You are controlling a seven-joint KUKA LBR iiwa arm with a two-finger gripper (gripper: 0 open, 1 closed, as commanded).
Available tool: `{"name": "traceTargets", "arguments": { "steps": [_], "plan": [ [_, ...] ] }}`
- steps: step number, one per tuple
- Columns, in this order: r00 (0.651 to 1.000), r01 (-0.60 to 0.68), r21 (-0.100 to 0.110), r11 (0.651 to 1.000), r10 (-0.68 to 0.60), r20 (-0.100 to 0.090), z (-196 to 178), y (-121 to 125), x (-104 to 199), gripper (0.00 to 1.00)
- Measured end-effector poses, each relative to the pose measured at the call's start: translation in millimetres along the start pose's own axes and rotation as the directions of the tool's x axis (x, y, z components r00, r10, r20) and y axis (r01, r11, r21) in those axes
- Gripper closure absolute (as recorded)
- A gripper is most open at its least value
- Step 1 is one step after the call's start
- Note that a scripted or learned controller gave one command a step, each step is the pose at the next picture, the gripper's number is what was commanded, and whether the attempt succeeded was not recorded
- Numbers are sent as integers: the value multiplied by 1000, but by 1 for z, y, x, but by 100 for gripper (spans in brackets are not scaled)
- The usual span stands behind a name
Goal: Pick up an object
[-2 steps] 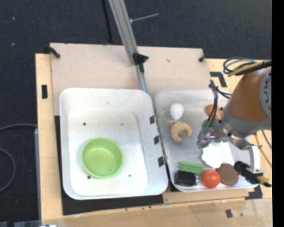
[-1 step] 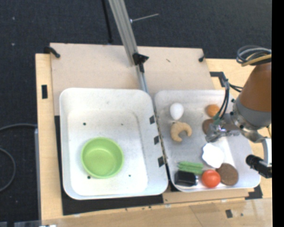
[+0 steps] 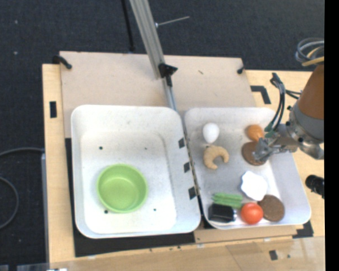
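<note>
In the right bin [image 3: 231,120] lie a white egg [image 3: 211,132], a tan croissant [image 3: 216,156], a small orange ball [image 3: 254,132], a brown disc [image 3: 252,153], a white lump [image 3: 254,185], a green pea pod [image 3: 227,198], a black block [image 3: 221,212], a red tomato [image 3: 251,213] and a brown cookie [image 3: 273,208]. My gripper [image 3: 262,151] hangs low over the brown disc at the bin's right side, just below the orange ball. I cannot make out how its tips stand.
The left bin [image 3: 101,123] holds a green bowl [image 3: 122,188] near its front. A slanted metal pole [image 3: 150,33] rises behind the bins. The arm with its orange band [image 3: 313,97] and cables enters from the right.
</note>
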State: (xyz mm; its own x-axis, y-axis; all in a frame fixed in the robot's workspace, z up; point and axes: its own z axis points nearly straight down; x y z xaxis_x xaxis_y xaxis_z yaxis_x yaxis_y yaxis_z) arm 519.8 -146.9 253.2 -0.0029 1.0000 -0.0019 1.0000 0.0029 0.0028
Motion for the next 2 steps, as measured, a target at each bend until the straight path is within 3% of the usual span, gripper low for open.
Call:
{"name": "traceTargets", "arguments": {
  "steps": [2],
  "plan": [
    [1000,0,1,1000,0,-2,-9,15,88,100]
  ]
}}
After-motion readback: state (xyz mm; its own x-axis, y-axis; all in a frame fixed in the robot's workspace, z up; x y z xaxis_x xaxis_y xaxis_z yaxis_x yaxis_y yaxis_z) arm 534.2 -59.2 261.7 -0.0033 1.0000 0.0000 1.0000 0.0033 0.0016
